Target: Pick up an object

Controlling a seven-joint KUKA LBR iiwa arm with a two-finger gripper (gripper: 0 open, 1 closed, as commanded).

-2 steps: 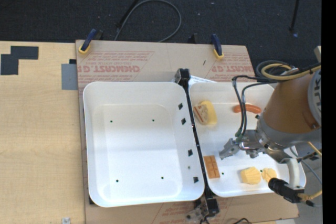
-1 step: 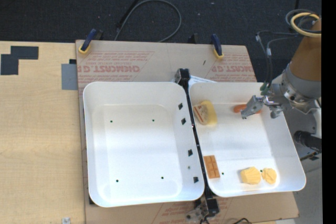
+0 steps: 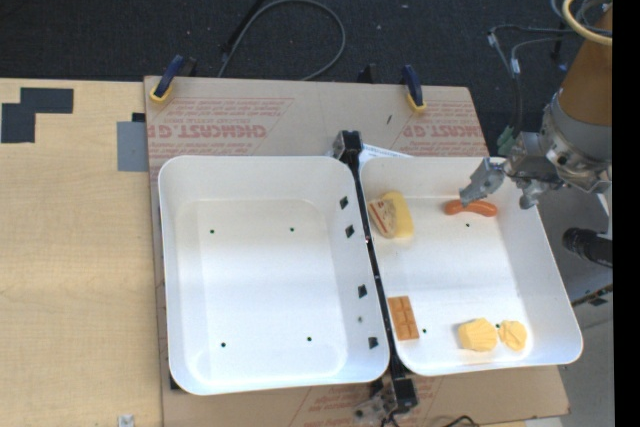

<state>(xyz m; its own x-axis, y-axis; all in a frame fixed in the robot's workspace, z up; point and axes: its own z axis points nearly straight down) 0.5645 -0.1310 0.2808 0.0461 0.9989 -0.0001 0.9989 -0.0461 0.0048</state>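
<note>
I am taking the small orange piece (image 3: 471,208) as my object; it is lying flat near the far edge of the right bin (image 3: 545,265), thin and long, looking like a toy carrot or sausage, though I cannot make out which. I am judging it light, probably smooth plastic and stiff, so it is likely to skid or roll on the slick white floor if I nudge one end; I would be closing across its narrow middle, square to its length. My gripper (image 3: 490,177) is hovering just beside and above it, tilted in from the right, and I cannot tell how its tips are standing. Farther out, a pale yellow wedge with a printed face (image 3: 391,216) is sitting near the divider, an orange waffle-like slab (image 3: 403,317) is lying by the near divider, and two yellow lumps (image 3: 492,335) are resting together at the near right. The left bin (image 3: 190,215) is sitting alongside.
</note>
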